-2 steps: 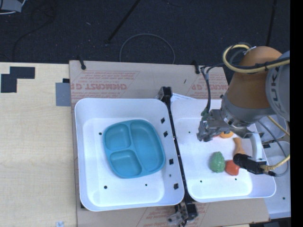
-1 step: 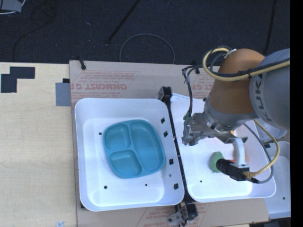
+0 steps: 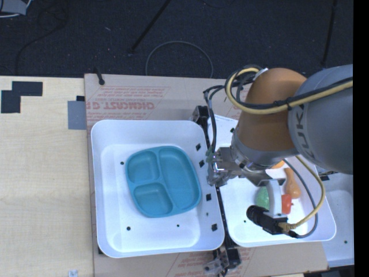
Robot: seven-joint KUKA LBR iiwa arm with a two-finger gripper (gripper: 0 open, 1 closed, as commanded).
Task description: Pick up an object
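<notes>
A light blue divided plate (image 3: 162,180) lies in the left white bin (image 3: 112,224). The arm reaches over the right bin (image 3: 245,232), its orange band and grey body covering most of it. My gripper (image 3: 271,192) hangs low in that bin, largely hidden under the wrist. Beside it lie a green object (image 3: 263,198), an orange carrot-shaped piece (image 3: 292,184), a small red and white item (image 3: 285,203) and a black object (image 3: 262,218). I see nothing clearly held between the fingers.
Yellow and black cables loop around the wrist and trail over the right bin's front. The bins stand on a cardboard sheet (image 3: 132,100) on a wooden bench. A black clamp (image 3: 214,172) sits between the two bins.
</notes>
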